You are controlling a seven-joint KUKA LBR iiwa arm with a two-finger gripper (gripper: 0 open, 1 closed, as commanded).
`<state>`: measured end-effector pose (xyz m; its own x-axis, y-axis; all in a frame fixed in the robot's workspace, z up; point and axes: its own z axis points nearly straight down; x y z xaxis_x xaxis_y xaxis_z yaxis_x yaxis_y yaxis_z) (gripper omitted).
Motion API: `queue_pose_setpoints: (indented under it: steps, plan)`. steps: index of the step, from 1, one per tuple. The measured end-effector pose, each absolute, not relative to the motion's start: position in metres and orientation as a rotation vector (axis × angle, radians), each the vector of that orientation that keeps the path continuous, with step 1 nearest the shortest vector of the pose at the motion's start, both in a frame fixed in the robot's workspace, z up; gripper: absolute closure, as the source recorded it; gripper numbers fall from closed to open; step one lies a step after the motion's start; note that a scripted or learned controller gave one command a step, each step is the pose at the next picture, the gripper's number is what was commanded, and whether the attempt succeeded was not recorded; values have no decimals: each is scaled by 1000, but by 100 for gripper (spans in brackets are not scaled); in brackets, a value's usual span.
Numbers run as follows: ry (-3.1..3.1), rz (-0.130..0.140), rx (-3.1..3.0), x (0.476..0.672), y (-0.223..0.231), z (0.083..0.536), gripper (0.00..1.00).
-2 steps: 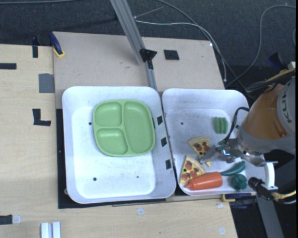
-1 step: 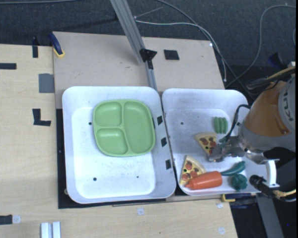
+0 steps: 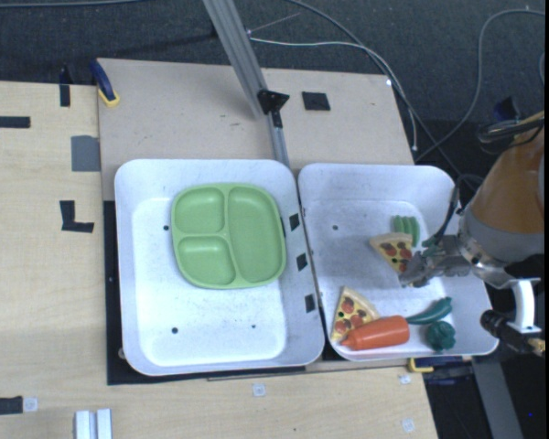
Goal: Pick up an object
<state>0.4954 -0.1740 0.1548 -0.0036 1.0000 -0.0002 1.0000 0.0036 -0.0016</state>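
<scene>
Now | claw on pizza slice | tip toward claw

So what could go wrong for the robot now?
The gripper sits low in the right bin, close beside a pizza slice and green beans. It might nudge them instead of lifting one, or catch two together. The carrot and second pizza slice overlap, so lifting one could drag the other.

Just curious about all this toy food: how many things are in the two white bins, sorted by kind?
Pizza slices: 2
Carrot: 1
Green vegetables: 2
Green divided plate: 1
Total: 6
</scene>
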Motion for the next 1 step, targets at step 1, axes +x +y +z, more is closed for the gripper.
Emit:
queue_pose_setpoints:
  steps: [1]
  plan:
    - [-2224, 2, -2217, 486, -175, 203, 100]
